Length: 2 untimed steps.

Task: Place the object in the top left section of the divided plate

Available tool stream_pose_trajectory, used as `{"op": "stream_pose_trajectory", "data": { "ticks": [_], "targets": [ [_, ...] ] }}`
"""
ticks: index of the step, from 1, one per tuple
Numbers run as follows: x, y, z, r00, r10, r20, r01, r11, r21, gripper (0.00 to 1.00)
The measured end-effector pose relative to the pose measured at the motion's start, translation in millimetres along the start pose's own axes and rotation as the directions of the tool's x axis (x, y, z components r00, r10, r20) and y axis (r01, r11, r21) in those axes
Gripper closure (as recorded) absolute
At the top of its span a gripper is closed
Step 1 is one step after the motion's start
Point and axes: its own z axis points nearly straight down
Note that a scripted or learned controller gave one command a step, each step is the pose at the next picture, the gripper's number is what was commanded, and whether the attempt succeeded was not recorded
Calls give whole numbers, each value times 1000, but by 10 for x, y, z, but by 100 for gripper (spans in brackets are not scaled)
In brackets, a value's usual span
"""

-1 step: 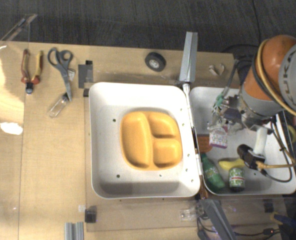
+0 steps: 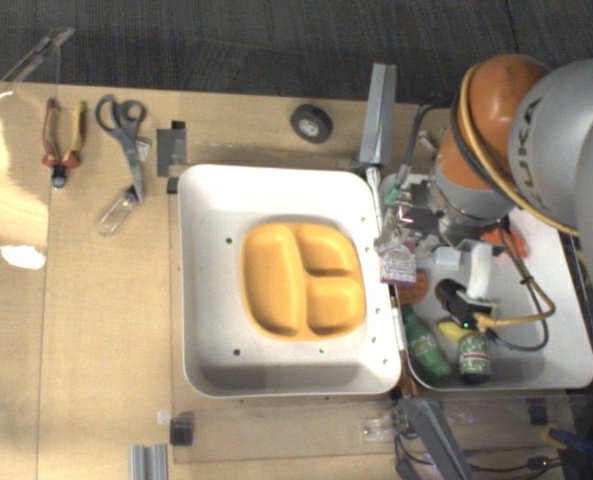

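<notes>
The arm's gripper [image 2: 401,230] sits low over the right bin [image 2: 566,368] among small objects — picking stage; whether its fingers are released or clenched cannot be told. Next: lift one across to the yellow divided plate [image 2: 303,276] — top left section

- Bench [image 2: 76,348]: light wood surface; bright glare patch at the left edge.
- Floor [image 2: 226,18]: dark grey carpet along the top of the view.
- Scissors [image 2: 126,143] and red-handled pliers [image 2: 61,138]: lying on the bench, upper left.
- Black tape roll [image 2: 311,122]: near the bench's far edge.
</notes>
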Motion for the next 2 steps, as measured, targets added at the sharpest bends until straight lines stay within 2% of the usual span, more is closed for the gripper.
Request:
{"op": "stream_pose_trajectory", "data": {
  "ticks": [1, 2],
  "targets": [
    [548, 417, 341, 970, -244, 0, 244, 970, 2, 100],
    [548, 419, 338, 970, -244, 0, 244, 970, 2, 0]
  ]
}}
